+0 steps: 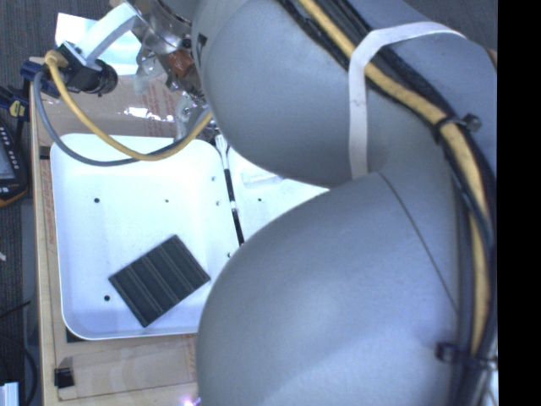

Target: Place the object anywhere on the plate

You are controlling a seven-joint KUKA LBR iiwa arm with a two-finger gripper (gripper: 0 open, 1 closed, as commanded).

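A dark grey ribbed rectangular plate (161, 279) lies tilted in the near part of the left white bin (110, 201). My gripper (169, 62) is at the top of the view, over the far edge of that bin, well away from the plate. A small reddish-brown spot (179, 61) shows at the gripper; I cannot tell if it is an object or part of the tool. The bulky grey arm (355, 184) hides most of the right bin (270, 194) and whatever lies in it.
A yellow cable (101, 146) loops from the wrist over the far part of the left bin. A black divider (230, 197) runs between the bins. Dark gear (10, 150) sits beyond the bench's left edge. A wooden bench strip (127, 366) shows in front.
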